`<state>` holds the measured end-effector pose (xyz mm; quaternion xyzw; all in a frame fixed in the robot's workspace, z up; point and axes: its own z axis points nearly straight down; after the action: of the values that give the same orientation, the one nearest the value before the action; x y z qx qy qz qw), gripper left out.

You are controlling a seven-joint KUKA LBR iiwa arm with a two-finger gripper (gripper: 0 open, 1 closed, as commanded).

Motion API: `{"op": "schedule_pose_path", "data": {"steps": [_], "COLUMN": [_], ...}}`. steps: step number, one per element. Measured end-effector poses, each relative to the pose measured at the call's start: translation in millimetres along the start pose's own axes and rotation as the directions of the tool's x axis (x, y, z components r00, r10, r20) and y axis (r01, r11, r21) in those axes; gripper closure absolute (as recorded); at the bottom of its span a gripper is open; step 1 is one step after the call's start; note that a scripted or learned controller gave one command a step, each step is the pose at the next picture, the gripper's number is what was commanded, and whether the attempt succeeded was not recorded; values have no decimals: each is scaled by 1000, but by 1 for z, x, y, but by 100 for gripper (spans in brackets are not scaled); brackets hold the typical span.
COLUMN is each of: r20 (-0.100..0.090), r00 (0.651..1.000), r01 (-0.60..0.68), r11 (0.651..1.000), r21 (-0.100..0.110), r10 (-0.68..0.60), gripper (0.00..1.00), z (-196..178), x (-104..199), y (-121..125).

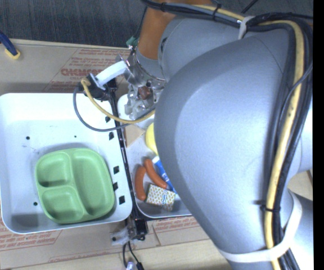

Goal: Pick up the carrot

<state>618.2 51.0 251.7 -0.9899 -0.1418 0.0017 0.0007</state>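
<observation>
The grey arm (235,134) covers most of the right bin (151,211), where the carrot (154,174) lies at six o'clock, a green tray (75,184) at eight o'clock.

You look from one fixed camera above the bench (66,61), slanted down on both bins, arm (235,139) very near

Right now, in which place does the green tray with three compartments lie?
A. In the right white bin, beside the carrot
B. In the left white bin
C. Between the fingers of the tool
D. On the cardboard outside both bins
B. The green tray rests flat on the floor of the left white bin, while the carrot lies in the right bin, across the divider.
</observation>
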Motion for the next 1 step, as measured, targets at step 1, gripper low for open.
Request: {"op": "schedule_pose_path", "data": {"steps": [1], "r20": [4], "r00": [999], "r01": [-51], "r11": [999], "r21": [3], "r10": [51], "gripper": [100], "z": [61], "x": [-86], "y": [15]}}
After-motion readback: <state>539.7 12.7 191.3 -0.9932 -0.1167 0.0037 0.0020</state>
